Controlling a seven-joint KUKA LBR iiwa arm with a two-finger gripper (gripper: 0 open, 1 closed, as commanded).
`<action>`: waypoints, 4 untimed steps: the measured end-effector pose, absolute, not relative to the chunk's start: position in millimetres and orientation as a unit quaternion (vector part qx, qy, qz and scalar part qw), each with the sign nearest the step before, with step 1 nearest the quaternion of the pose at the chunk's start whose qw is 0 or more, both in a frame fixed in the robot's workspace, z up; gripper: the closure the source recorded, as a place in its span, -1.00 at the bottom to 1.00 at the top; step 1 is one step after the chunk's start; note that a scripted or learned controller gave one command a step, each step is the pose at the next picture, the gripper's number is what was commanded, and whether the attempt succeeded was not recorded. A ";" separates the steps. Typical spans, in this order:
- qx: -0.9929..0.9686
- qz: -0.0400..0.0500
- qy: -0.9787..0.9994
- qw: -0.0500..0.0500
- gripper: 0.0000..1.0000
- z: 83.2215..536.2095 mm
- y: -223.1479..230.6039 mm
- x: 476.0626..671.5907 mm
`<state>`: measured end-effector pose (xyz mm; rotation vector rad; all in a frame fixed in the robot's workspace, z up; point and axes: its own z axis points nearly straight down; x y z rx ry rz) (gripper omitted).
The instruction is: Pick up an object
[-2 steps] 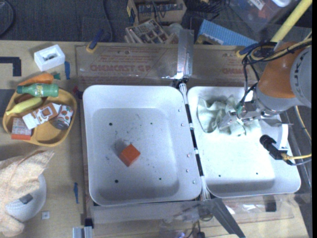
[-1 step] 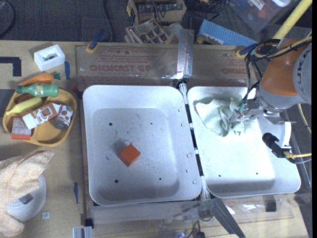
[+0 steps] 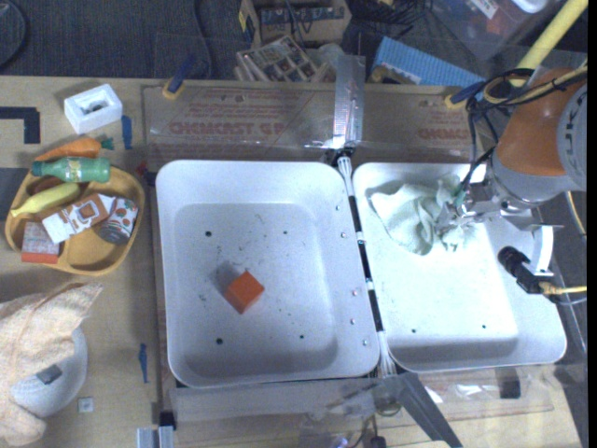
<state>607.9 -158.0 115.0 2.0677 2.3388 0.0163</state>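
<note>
Claw (image 3: 455, 205) sits low in the right bin (image 3: 466, 343), pressed into the pale crumpled cloth (image 3: 410, 215) at that bin's far end; its tips are buried among the folds, so how wide it stands, or whether it has hold of the cloth, cannot be told. Reaching in from the right, the grey arm (image 3: 550, 147) bends down over the bin's rim, its orange band (image 3: 532, 138) just above the wrist. On the worktop (image 3: 56, 278), the left bin (image 3: 187, 203) holds a small orange block (image 3: 245, 291) near its middle, well apart from the claw. Left of the bins a yellow bowl (image 3: 103, 255) carries a green bottle (image 3: 71, 169), a banana (image 3: 42, 199) and small packets. Behind the bins a clear panel bears reddish lettering, too blurred to read.
</note>
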 end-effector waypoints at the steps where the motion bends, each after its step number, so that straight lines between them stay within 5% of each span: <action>1: 0.608 0.001 0.794 0.001 1.00 185.0 -83.6 616.3; 2: 0.608 0.001 0.794 0.002 -1.00 185.3 -83.7 616.4; 3: 0.630 0.002 0.777 0.004 -1.00 96.7 -110.8 589.5; 4: 0.632 0.003 0.775 0.006 1.00 107.3 -113.3 590.1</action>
